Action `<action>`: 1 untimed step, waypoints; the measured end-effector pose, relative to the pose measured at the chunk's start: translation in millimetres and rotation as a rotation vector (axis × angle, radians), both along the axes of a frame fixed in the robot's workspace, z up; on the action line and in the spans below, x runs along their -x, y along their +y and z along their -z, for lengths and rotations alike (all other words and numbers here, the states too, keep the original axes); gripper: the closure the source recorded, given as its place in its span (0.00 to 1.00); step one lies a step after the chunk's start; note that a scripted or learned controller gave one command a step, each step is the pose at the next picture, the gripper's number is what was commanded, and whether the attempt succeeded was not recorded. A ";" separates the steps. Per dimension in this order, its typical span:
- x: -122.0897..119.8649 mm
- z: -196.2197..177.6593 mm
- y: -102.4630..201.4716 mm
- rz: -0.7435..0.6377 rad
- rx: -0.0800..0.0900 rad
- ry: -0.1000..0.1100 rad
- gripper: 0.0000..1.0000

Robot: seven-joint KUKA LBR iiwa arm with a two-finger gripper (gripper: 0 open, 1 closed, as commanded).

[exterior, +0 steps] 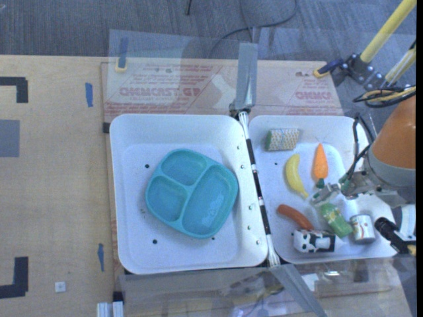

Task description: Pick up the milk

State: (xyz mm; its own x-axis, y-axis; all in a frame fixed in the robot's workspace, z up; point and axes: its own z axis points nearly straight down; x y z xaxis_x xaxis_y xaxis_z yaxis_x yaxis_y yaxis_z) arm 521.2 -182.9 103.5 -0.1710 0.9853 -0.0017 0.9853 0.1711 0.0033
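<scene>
We see the milk as a small black-and-white carton lying near the front edge of the right bin, just in front of the sausage and left of a green packet and a small can. The gripper hangs above the middle of that bin, between the carrot and the green packet; how it is set we cannot tell, as the wrist and cables crowd the view, and nothing shows as held.

We judge the reach is not yet on target — the carton sits nearer the front wall and a little to the left of where the tool hangs. To do this well, we would bring the tool over the carton's middle before descending, and turn the wrist so it closes across the carton's short side, not along its length. The sausage and the green packet lie close — a sloppy descent could nudge them or catch one instead. The front wall leaves little room on that side.

The banana, the sponge and the blue plate in the left bin lie well apart.
</scene>
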 end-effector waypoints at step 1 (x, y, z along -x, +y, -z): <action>24.1 -236.1 -36.8 0.203 0.000 0.000 0.00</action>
